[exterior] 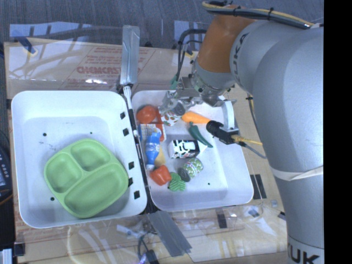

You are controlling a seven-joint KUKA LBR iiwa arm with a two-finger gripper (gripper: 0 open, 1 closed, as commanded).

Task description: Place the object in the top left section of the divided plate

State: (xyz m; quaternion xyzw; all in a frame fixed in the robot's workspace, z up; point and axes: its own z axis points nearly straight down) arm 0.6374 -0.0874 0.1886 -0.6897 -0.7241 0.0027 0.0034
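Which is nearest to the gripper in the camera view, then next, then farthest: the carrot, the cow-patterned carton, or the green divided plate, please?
Measured from the gripper:
1. Carrot, right bin, just beside it.
2. Cow-patterned carton, mid right bin, lower.
3. Green divided plate, left bin, farthest.

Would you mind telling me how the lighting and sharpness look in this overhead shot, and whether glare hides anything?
Camera view: even, soft light with faint shadows inside the left bin; glare streaks on the clear plastic sheet behind the bins wash out its red print; the green divided plate is fairly sharp; the gripper over the right bin is slightly blurred.
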